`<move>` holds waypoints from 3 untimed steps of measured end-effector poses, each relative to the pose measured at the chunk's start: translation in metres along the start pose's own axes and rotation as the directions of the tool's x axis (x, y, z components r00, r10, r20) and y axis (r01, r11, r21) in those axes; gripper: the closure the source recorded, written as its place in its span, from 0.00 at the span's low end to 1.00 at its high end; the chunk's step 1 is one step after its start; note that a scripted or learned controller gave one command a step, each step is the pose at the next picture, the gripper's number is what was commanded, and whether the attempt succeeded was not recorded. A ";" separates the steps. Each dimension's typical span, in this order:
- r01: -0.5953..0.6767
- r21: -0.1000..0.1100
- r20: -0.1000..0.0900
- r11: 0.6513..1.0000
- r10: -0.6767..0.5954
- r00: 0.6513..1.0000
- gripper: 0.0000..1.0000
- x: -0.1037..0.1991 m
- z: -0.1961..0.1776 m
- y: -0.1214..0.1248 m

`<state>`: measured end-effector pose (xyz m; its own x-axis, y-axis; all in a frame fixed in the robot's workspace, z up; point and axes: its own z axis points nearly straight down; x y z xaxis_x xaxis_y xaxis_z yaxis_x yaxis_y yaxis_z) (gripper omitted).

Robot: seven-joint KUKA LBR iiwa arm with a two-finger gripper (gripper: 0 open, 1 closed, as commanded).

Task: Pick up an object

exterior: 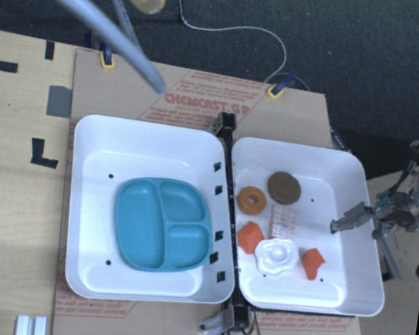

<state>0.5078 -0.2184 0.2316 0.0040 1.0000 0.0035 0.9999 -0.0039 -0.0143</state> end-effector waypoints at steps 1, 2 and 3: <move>0.005 -0.012 0.004 1.000 -0.005 1.000 0.00 0.001 -0.007 0.003; 0.004 -0.009 0.003 1.000 -0.004 1.000 0.00 -0.004 0.055 0.001; 0.006 -0.011 0.003 1.000 -0.006 1.000 0.00 0.001 0.111 0.010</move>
<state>0.5164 -0.2175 0.1200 -0.0017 1.0000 0.0001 1.0000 0.0017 -0.0036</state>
